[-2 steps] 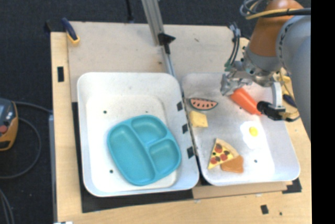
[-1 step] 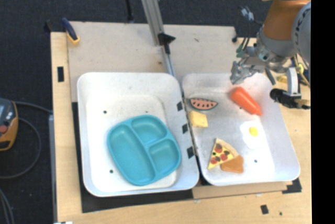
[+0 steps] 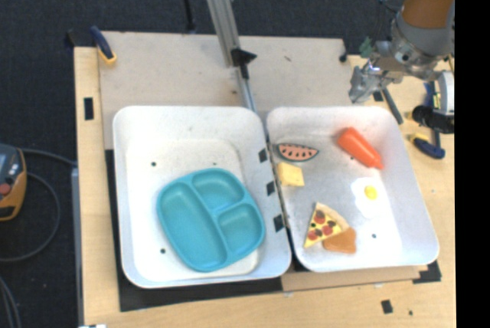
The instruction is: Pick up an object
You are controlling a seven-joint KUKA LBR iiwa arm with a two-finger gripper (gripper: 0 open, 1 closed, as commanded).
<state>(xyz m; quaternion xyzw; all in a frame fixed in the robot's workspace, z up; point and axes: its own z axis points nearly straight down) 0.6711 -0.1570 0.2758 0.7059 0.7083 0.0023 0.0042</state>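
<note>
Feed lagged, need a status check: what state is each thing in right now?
claw: above right bin's far rim, holding nothing
carrot: lying in right bin
watermelon slice: flat
cheese: flat
fried egg: flat
pizza slice: flat
blue plate: upright in left bin

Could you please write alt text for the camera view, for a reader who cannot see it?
A grey and orange robot arm holds its gripper above the far edge of the right bin, which contains a toy carrot, watermelon slice, cheese piece, fried egg and pizza slice. The left bin holds a blue divided plate.
</note>
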